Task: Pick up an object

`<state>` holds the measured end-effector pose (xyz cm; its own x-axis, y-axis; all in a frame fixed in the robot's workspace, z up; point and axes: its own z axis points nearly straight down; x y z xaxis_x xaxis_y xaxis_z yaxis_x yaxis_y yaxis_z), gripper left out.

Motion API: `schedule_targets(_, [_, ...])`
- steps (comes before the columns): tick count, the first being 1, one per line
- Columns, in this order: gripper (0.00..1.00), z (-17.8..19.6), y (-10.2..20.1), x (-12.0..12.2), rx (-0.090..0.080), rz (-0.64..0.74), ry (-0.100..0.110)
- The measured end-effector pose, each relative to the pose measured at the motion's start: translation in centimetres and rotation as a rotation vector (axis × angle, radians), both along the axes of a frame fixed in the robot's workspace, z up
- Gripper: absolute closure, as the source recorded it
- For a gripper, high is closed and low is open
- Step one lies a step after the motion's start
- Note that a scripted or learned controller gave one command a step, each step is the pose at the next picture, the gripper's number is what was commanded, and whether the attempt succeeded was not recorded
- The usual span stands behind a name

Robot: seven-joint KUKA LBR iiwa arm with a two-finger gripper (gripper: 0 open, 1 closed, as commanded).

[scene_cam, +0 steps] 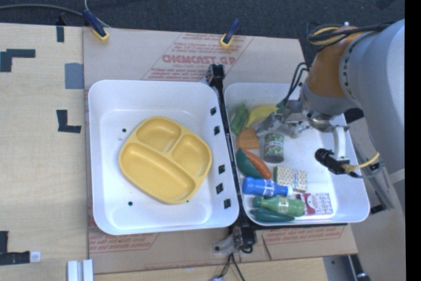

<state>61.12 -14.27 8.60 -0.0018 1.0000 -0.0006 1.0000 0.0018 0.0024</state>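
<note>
A: Dark carpet far side, cardboard under both bins (99, 141). Left one has the yellow tray (166, 158); right is crowded.

B: You're over the can (273, 147), right bin middle. Gripper (281, 123) sits just above it; can't tell the pincer's state. Looks light, rigid, slick. Take it across the sides.

yellow divided plate (165, 159), two yellow clamps (97, 26)

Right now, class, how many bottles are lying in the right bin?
2. The blue bottle lies near the bin's front-left, and the green bottle lies just in front of it. Others may be hidden under the arm.
</note>
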Motion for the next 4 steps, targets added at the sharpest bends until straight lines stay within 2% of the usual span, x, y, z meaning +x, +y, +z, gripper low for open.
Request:
schedule_targets(1, [0.0, 0.0, 4.3, -3.9, -0.001, -0.001, 0.001])
schedule_targets(2, [1.0, 1.0, 4.2, -3.9, -0.001, -0.001, 0.0])
schedule_targets(3, [1.0, 9.8, 11.5, -5.7, 0.001, 0.0, 0.003])
schedule_targets(4, [1.0, 15.0, 16.7, -11.8, 0.001, 0.001, 0.004])
